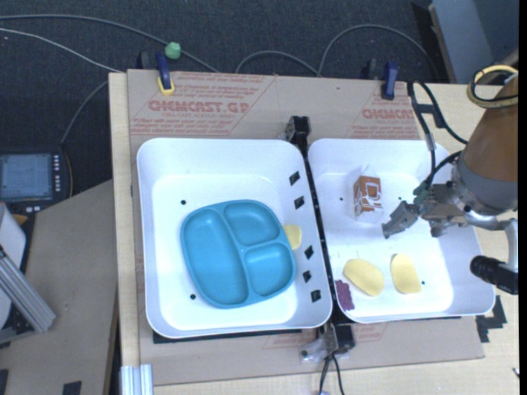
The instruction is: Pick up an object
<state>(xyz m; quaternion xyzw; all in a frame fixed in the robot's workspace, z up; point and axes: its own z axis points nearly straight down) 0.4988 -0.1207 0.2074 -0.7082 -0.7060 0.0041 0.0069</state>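
In the right bin [461, 299] lie a small brown and white carton [367, 196], two yellow pieces [363, 276] [405, 274] near the front, and a small purple item [343, 293] by the front left corner. My gripper [420, 223] hovers over the middle of this bin, right of the carton and above the yellow pieces. It is open, with nothing between its fingers. The left bin [156, 220] holds a blue divided tray [239, 252], and a small yellow piece [293, 237] sits against the tray's right edge.
The grey and orange arm [494, 155] enters from the right over the right bin's far edge. A black divider with clips [306, 212] runs between the bins. Cables and blue clamps [165, 79] lie at the back of the cardboard base.
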